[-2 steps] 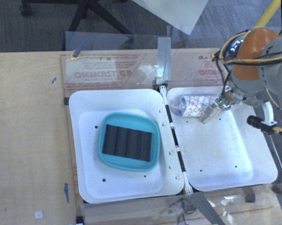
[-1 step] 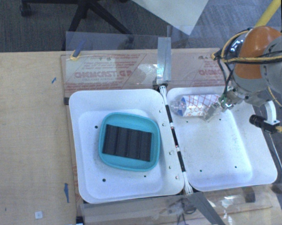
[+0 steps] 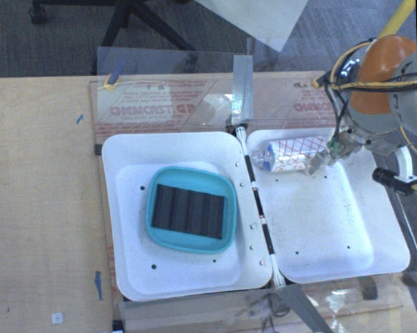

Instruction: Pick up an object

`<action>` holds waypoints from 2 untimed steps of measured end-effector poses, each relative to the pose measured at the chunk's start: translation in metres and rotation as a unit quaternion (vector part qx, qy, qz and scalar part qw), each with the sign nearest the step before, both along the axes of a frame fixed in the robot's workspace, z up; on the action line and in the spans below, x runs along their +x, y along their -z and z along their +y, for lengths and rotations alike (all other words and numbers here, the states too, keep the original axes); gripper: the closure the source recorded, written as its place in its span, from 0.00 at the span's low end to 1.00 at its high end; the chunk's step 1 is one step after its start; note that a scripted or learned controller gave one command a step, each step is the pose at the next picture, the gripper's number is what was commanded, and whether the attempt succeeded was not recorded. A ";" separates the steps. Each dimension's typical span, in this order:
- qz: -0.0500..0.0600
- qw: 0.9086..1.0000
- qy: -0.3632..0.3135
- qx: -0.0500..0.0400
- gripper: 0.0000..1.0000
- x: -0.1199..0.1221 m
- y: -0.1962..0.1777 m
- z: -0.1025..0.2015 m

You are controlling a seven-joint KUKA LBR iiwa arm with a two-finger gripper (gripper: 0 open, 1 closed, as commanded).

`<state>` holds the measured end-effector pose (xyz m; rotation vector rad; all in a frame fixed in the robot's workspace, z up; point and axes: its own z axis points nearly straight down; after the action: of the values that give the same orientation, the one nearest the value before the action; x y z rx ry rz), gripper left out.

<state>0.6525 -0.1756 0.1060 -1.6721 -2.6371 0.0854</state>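
End effector [image 3: 325,157] touches the bottle [image 3: 291,154] (lying flat) in the right bin [image 3: 336,253].

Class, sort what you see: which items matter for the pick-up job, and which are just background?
Job:
gripper
clear plastic bottle with red-patterned label
teal tray with black ridged insert
two white bins

Background:
black office chair base
wooden bench

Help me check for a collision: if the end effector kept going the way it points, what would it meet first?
Probably the plastic bottle lying in the right bin: the end effector points left at its end, though depth is unclear.
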 end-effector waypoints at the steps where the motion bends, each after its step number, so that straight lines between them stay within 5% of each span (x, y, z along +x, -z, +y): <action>1: -0.027 1.000 -0.013 0.010 1.00 -0.009 -0.090 0.021; 2: -0.026 0.998 -0.048 0.017 1.00 -0.031 0.017 0.030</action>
<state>0.6219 -0.1453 0.0888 -1.5582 -2.7400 -0.0004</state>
